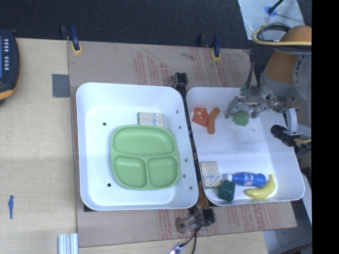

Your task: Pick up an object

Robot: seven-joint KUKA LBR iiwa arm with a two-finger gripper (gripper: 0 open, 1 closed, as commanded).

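Broccoli (241,118), a small green piece, lies on the floor of the right bin (275,157), toward its far right part. The gripper (242,110) hangs directly over it, metal fingers (231,111) spread apart on either side of the green piece; whether they touch it cannot be told from this slant. The arm (288,62) enters from the right, its orange band high at the far right.

Left of the broccoli, in the same bin, an orange sausage (212,120) lies just beside a red-orange wedge (199,116), both near the wall shared with the other bin. Along the near edge of the right bin sit a patterned card (209,173), a dark green block (227,190), a blue bottle (247,179) and a yellow banana (261,190), the banana just right of the bottle.

In the left bin (90,142), a green divided plate (144,156) rests in the middle, with a second patterned card (151,119) touching its far rim.
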